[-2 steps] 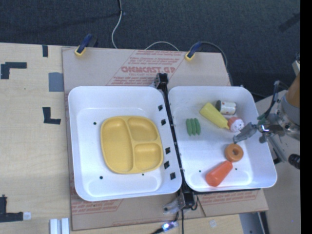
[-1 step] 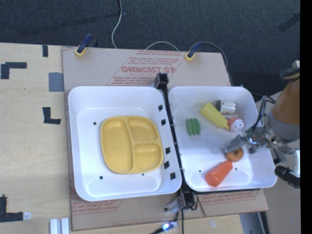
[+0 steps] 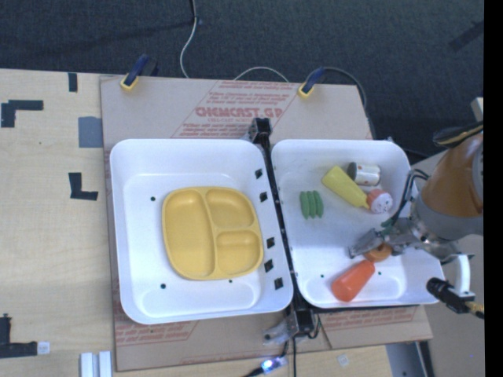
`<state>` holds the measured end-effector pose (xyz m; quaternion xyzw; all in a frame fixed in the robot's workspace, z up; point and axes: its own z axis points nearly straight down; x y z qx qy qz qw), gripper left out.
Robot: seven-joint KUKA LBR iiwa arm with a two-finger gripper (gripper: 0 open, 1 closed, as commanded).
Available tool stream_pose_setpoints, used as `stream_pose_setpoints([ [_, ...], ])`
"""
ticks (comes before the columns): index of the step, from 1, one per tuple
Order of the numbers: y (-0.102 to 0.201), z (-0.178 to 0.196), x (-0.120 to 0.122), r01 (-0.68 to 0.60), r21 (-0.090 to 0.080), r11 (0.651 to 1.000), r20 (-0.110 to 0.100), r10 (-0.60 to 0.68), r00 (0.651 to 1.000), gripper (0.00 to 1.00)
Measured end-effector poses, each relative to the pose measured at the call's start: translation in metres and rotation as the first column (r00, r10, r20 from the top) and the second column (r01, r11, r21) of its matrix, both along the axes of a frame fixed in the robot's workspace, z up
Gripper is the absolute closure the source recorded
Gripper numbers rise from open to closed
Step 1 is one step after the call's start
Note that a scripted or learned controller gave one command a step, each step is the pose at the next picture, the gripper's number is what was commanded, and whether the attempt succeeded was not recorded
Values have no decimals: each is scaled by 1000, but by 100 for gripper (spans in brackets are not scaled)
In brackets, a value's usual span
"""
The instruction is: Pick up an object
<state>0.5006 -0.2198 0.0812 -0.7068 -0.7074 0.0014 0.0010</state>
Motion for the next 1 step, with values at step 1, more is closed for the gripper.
stream_pose_setpoints([
  [1,-1,12,1,0,-1,1000,1,0,1000,100],
])
